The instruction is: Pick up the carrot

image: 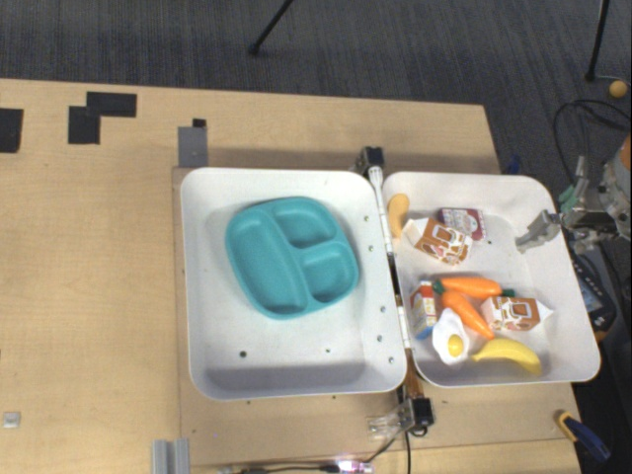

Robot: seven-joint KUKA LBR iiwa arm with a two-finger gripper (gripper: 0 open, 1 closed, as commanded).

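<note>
The grey two-finger gripper (pixel 541 230) hovers above the right white bin (pixel 553 197), well apart from the orange carrot (pixel 472 286); its claw state cannot be told.

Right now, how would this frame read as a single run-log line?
phase: approach | gripper: over right bin's far right edge, holding nothing | carrot: lying in right bin among toy foods, untouched

1. Light is bright and even, falling from above, with no strong directional beam.
2. The two shallow white plastic bins (pixel 296 373) are close to overexposed, and their walls show only faint grey shading.
3. The teal plastic divided plate (pixel 292 255) casts a soft, narrow shadow along its lower-left edge.
4. The pale wooden counter (pixel 89 294) shows little glare.
5. Focus is slightly soft overall, so small labels are unreadable.
6. The dark carpeted floor (pixel 148 18) appears dimmer than the rest.
</note>
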